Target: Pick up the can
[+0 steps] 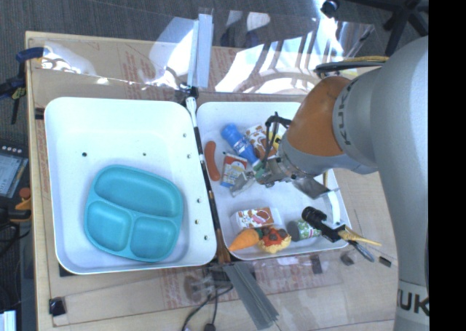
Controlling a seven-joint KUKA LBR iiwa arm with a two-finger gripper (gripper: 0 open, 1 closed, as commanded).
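So, nearest the camera, at the front of the right bin (331, 248), lie a carrot (244, 240) and, just behind it, what I take for the can (254, 217), on its side with a pictured label. Nothing touches it. Further in, the gripper (262, 174) sits low over the bin's middle, beside a red packet (234, 170). Whether its jaws are apart or together I cannot tell. Beyond lie a sausage (211, 160) and a bottle (239, 142). The pick looks wholly undone: reach, clamp and lift are all left.
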